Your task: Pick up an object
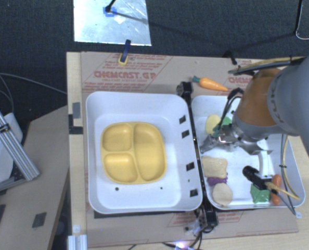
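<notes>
Grey arm (pixel 284 95) over right bin (pixel 295 184), yellow tray (pixel 132 152) left

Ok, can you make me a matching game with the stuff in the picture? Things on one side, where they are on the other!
Things:
1. yellow divided plate
2. carrot
3. purple piece
4. blue-and-yellow tool

Places:
A. on the cardboard above the right bin, outside it
B. in the left bin
C. on the cardboard above the left bin, near the silver sheet
D. in the right bin, between two pale, bread-like pieces

Pairs: 1-B, 2-A, 3-D, 4-C
</notes>
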